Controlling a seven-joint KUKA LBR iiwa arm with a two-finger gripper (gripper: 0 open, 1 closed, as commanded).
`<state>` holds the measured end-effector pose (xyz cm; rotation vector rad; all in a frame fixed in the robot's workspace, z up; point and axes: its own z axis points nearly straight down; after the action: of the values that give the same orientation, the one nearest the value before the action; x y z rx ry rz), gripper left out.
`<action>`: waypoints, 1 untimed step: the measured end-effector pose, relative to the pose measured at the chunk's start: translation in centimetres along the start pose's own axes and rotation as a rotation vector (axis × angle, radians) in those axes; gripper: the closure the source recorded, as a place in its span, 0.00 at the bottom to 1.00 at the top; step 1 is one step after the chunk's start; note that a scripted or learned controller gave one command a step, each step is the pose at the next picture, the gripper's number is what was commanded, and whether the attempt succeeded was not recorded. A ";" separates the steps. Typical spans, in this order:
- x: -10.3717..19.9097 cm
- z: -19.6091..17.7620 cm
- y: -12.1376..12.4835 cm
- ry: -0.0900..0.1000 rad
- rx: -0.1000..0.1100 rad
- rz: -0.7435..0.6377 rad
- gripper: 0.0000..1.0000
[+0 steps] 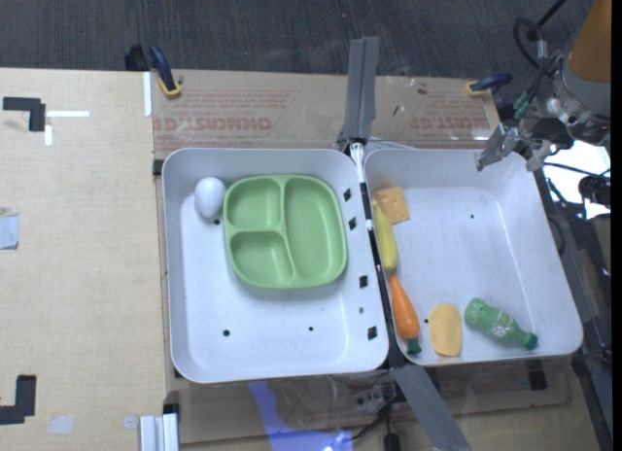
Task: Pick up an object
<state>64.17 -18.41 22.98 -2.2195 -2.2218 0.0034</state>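
Observation:
My gripper [512, 156] hangs over the far right corner of the right bin [486, 235], its fingers spread open with nothing between them. Along that bin's left wall lie an orange cheese-like slab [393, 204], a yellow banana [386, 238] and a carrot [404, 314]. Near the front wall rest a yellow-orange oval piece [446, 329] and a green bottle [499, 324] on its side. All of these objects sit well away from the gripper, toward the front and left.
The left bin [272, 332] holds a green divided plate [286, 230] and a white egg [209, 196] at its far left. A grey divider bar [362, 89] rises behind the bins. Clamps [165, 75] grip the cardboard at the back.

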 end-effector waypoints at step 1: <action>6.0 1.7 1.7 0.000 -0.001 -0.122 0.00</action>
<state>65.90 -12.40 21.25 -2.0806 -2.3529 0.0027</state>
